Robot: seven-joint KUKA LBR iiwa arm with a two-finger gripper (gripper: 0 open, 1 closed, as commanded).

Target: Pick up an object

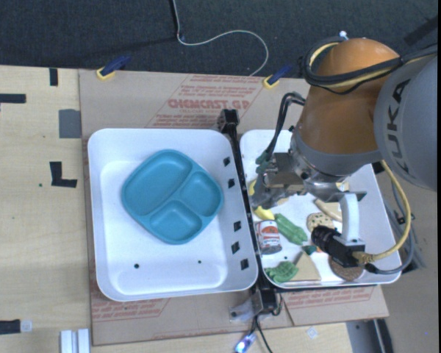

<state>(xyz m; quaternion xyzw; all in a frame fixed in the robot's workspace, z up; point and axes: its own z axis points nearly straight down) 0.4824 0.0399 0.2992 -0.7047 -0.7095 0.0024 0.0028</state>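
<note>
— Where's the arm (353, 116)?

— Right of centre in the frame, over the right bin (382, 182), its orange band bulking above the wrist. The gripper (273, 186) hangs low over that bin's left part, near the divider between the two bins.

— Open or closed?

— Can't tell (the wrist and a tangle of cable cover it from this angle), and I can't see anything held.

— What's there to pick?

— A small pile in the right bin, lower middle of the frame: a green piece (291, 228) just below the gripper, a yellow bit (263, 213) beside it, a red-and-white packet (270, 236) under that, and another green thing (283, 273) near the bin's bottom edge.

— And the left bin (110, 263)?

— It holds a blue tray (172, 195) with three compartments, lying flat and turned at a slant, left of centre in the frame.
</note>
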